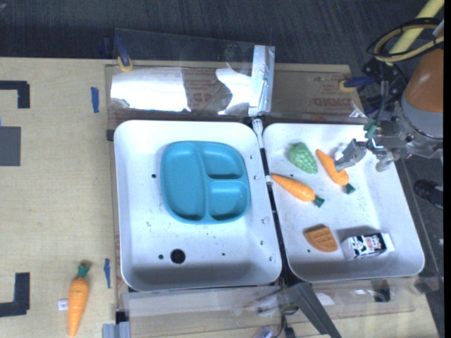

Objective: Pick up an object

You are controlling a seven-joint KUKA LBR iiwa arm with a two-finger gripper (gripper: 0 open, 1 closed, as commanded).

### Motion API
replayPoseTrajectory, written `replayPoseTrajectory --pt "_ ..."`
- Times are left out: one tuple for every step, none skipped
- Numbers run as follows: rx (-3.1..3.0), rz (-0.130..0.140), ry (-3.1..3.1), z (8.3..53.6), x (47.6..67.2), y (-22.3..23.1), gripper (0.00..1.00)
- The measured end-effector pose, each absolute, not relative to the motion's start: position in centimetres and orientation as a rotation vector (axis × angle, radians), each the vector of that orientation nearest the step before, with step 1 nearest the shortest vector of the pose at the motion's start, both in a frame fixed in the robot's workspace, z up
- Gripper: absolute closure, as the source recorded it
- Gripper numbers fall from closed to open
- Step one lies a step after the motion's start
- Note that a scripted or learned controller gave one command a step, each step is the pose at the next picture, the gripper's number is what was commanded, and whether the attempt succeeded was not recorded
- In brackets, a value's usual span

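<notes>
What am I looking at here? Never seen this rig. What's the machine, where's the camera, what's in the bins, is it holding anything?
One fixed camera looks down at a slant on a bench with two shallow white bins. The grey machine at the right is a robot arm; its two-finger gripper sits low over the right bin, right at one toy carrot. Whether it grips that carrot is not clear from here.

The right bin also has a second carrot, a green bumpy piece, an orange wedge-like piece and a small black-and-white carton. The left bin holds a blue divided plate. A third carrot lies on the bench outside the bins.
</notes>
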State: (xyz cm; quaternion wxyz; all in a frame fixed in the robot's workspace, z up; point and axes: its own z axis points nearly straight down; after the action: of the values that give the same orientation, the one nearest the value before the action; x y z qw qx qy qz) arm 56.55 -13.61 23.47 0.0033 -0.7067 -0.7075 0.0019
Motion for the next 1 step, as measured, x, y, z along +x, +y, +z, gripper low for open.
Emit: replayPoseTrajectory --pt "-2.095 0.012 -2.323 12.61 60.92 -16.37 0.00"
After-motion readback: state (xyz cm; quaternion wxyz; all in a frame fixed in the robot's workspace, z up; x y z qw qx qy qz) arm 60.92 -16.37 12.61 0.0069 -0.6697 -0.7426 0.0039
